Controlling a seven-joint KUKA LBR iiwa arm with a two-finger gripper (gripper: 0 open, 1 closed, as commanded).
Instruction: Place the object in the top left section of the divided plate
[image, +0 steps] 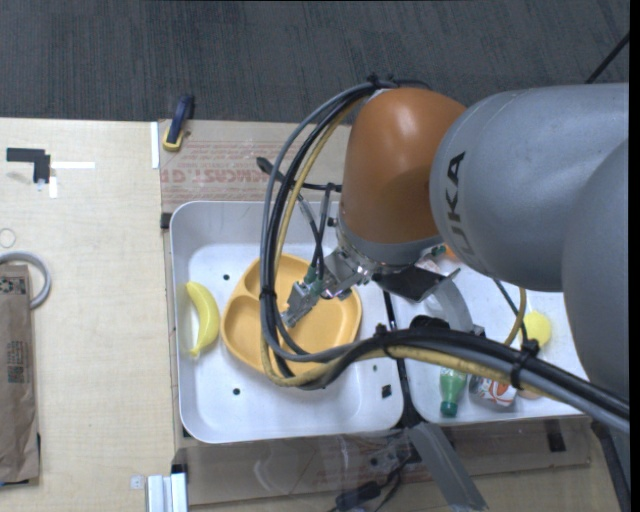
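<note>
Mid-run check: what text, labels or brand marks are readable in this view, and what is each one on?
"KA", the visible end of a black brand mark, on the grey arm.
Red printed lettering on the tape strip above the left bin: upside down and too blurred to read.
Print on the brown paper bag at the left edge: too small to read.
Label on the can in the right bin: unreadable.

The grey arm with its orange band reaches over the yellow divided plate in the left white bin, its hand above the plate's middle. A yellow banana lies just left of the plate. Right of the plate, a green bottle lies in the neighbouring bin.
</note>
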